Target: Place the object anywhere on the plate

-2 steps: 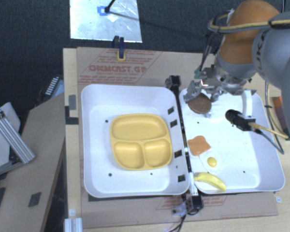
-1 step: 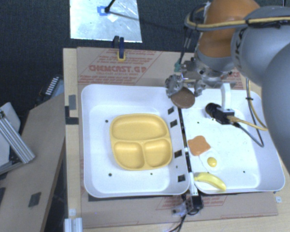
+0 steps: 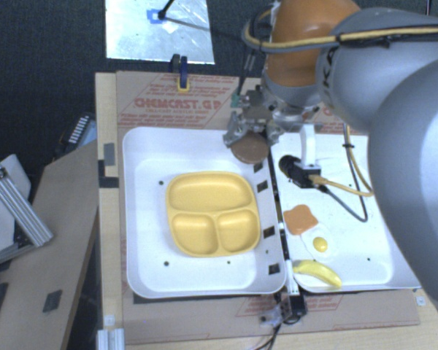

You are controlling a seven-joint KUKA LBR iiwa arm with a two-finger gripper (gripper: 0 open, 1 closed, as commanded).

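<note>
Fingers of the gripper (image 3: pixel 250 138) stand over the upper right corner of the left bin (image 3: pixel 142 195), close to the ridge where the two bins meet. A round brown disc (image 3: pixel 250 150), flat like a toy cookie or patty, sits right at the fingertips, with metal parts of the gripper pressing against its upper edge. Whether the fingers are clenched on the disc or merely touching it from above cannot be told, since the wrist and its fittings cover the gap between them. The disc seems to be raised just above the bin floor, though the slant of the view leaves that uncertain.

The yellow plate (image 3: pixel 212 214), with three compartments, lies in the middle of the left bin, below and slightly left of the disc and apart from it. All three compartments are bare.

In the right bin (image 3: pixel 365 257), an orange slice-shaped piece (image 3: pixel 301 219) lies near the dividing ridge, with a toy fried egg (image 3: pixel 319 244) just beside it and a toy banana (image 3: pixel 317 272) at the lower edge. A black fitting with a tan cable (image 3: pixel 350 188) hangs from the arm (image 3: pixel 394 100) above that bin. The arm's orange band (image 3: pixel 310 20) shows above the wrist.
</note>
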